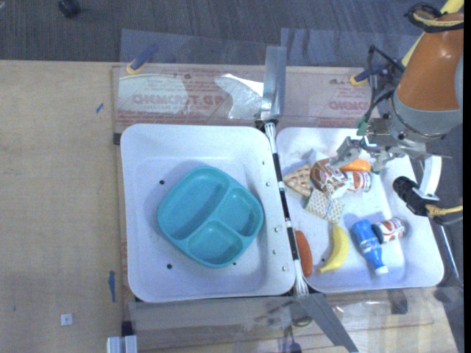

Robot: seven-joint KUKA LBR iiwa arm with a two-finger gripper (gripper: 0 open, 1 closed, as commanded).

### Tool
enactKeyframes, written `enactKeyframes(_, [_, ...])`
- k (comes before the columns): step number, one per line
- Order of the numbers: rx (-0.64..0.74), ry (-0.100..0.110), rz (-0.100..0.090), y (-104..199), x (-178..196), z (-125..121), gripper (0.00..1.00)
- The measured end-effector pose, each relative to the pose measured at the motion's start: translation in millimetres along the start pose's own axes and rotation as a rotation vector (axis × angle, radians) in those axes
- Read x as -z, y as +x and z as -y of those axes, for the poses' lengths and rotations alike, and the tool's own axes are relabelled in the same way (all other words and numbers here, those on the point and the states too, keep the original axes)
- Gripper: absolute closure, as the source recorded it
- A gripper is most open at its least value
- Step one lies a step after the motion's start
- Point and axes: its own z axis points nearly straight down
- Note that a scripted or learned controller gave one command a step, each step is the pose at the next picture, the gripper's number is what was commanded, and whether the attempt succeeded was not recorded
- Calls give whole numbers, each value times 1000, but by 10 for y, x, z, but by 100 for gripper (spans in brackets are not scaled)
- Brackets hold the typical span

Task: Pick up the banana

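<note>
The yellow banana point(336, 249) lies curved in the front part of the right bin point(427, 274), between a red sausage point(303, 252) and a blue bottle point(366, 244). My gripper point(360, 155) hangs over the back of the same bin, well behind the banana, above a small orange piece point(356, 166) and a brown-and-white wrapped item point(330, 176). Its fingers look spread apart with nothing held between them. The banana lies free and untouched.
A teal divided plate point(211, 215) sits in the left bin point(140, 197). The right bin also holds a waffle-like wedge point(299, 180), a cracker point(324, 207) and a small can point(390, 230). The arm's orange band point(434, 57) rises at the right.
</note>
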Motion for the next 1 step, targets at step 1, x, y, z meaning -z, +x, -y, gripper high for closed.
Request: enactKeyframes(1, [299, -9, 1, -80, -1304, 545, 0])
